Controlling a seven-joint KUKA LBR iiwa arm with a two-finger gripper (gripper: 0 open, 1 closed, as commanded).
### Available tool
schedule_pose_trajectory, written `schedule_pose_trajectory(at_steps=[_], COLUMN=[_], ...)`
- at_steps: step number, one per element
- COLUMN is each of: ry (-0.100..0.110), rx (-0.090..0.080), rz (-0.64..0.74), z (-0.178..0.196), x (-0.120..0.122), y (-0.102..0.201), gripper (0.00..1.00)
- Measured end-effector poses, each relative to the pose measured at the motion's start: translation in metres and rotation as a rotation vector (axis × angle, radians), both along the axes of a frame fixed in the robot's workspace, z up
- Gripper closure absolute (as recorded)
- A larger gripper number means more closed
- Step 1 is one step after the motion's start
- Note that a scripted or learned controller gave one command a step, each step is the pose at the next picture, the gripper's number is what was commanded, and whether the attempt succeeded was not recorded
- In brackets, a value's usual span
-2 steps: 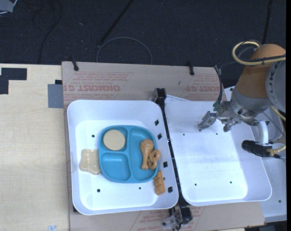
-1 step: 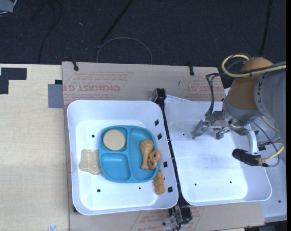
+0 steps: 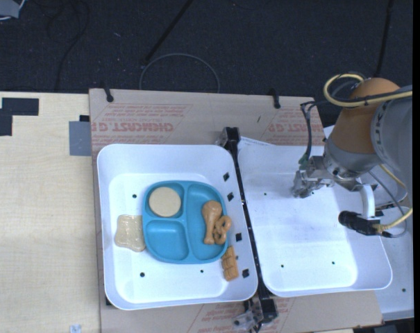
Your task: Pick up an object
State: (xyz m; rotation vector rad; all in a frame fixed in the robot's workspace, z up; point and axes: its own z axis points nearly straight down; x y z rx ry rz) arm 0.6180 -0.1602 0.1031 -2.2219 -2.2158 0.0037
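A: Camera view: where are the pickable things?

B: All in the left white bin [image 3: 119, 186]; a blue compartment tray [image 3: 176, 240] holds a round tan disc [image 3: 164, 201] and a twisted tan pretzel piece [image 3: 215, 222], keeping them sorted; a pale waffle-like piece [image 3: 130, 232] lies beside it.

A: And the gripper [image 3: 305, 186]?

B: Low over the right white bin [image 3: 334, 269], well apart from them; how its jaws stand, I cannot tell.

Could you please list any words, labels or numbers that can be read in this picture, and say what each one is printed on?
Red print on the cardboard sheet behind the left bin: upside down and blurred, not readable with certainty.
Red print on the cardboard behind the right bin: partly hidden and upside down, unreadable.
Red print on the cardboard at the front edge, below the bins: too small to read.
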Motion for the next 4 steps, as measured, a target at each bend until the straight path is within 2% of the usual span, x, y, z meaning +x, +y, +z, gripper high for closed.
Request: schedule_pose_trajectory(at_steps=[1,3,4], ry=[-0.007,-0.005,-0.001], rx=[-0.002,-0.001,0.002], rz=[0.002,0.004,0.007], z=[0.064,0.137,0.134], x=[0.0,0.001,-0.01], y=[-0.001,-0.001,0.054], gripper=[1.0,1.0,1.0])
